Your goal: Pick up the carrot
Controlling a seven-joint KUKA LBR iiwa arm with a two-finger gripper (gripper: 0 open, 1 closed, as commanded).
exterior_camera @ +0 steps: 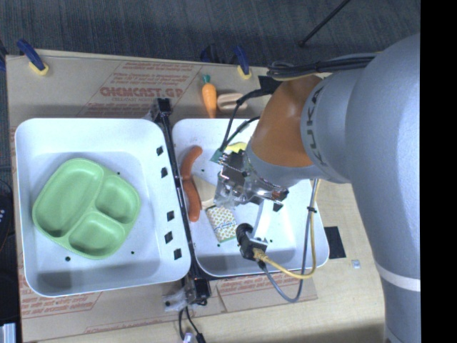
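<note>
The carrot (208, 98), small and orange with a green top, lies on the cardboard just beyond the far rim of the right bin (307, 252), outside both bins. My gripper (230, 189) hangs low over the middle of the right bin, well to the near side of the carrot and apart from it. The grey arm with its orange band covers much of that bin's right half. Nothing shows held in the gripper.
Two orange-brown sausages (191, 179) lie along the right bin's left wall. A small patterned packet (223, 224) sits just below the gripper, and a yellow item (238, 148) peeks from under the wrist. A beige piece (230, 102) lies beside the carrot. A green divided plate (87, 206) fills the left bin (28, 141).
</note>
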